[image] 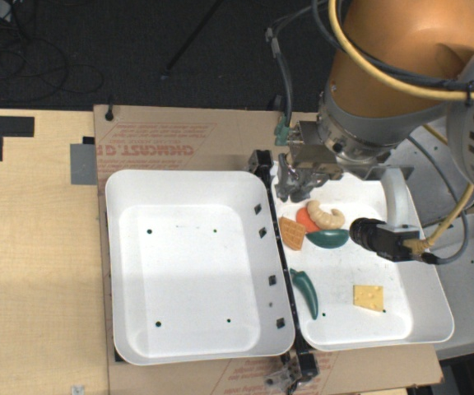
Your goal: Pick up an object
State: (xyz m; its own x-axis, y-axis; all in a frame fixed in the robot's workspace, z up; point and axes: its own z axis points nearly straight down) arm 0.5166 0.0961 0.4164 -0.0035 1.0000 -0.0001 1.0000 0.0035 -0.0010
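You are viewing task not yet done; nothing is showing between gripper [295, 186] fingers; gripper state cannot be told; gripper is hovering at right bin [401, 323] rear-left corner; nearest candidates, orange cracker [292, 233] and beige curled piece [327, 216], are lying just in front; green pepper [305, 290] and yellow cheese [369, 297] are lying farther forward.

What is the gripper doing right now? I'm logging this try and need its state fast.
Gripper: low over the far left corner of the right bin, beside the pile of toy food; open or closed cannot be told, and nothing shows in its grasp.
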